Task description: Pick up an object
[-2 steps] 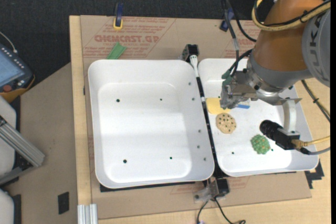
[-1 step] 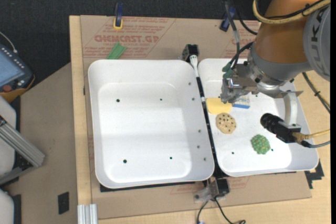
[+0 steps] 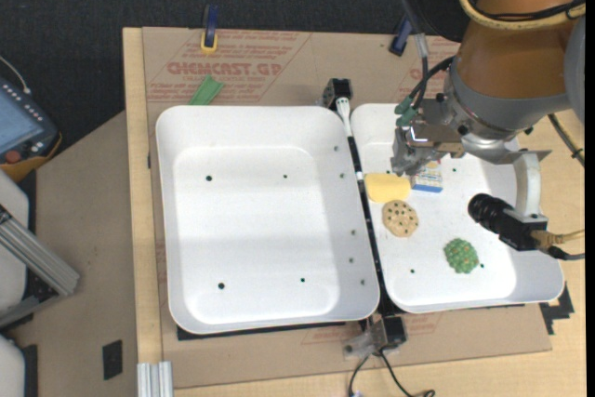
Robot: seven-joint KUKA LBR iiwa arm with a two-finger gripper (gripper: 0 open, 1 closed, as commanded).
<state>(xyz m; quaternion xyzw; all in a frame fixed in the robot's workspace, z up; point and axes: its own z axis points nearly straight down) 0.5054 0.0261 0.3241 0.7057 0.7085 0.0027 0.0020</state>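
Observation:
The right bin point(image 3: 521, 288) holds a yellow block point(image 3: 386, 188), a round chocolate-chip cookie point(image 3: 400, 218), a green broccoli-like piece point(image 3: 460, 255) and a small blue and white carton point(image 3: 428, 178). My gripper point(image 3: 407, 155) hangs over the bin's upper left part, just above the yellow block and beside the carton. The big orange and grey wrist point(image 3: 516, 23) covers the bin's far side.
The left bin point(image 3: 186, 144) lies beside the right one, with a black divider point(image 3: 358, 181) between them. A black cylindrical fitting point(image 3: 497, 217) sticks out at the right bin's right side. A green scrap point(image 3: 205, 91) and blue clamps point(image 3: 210, 21) sit on the cardboard behind.

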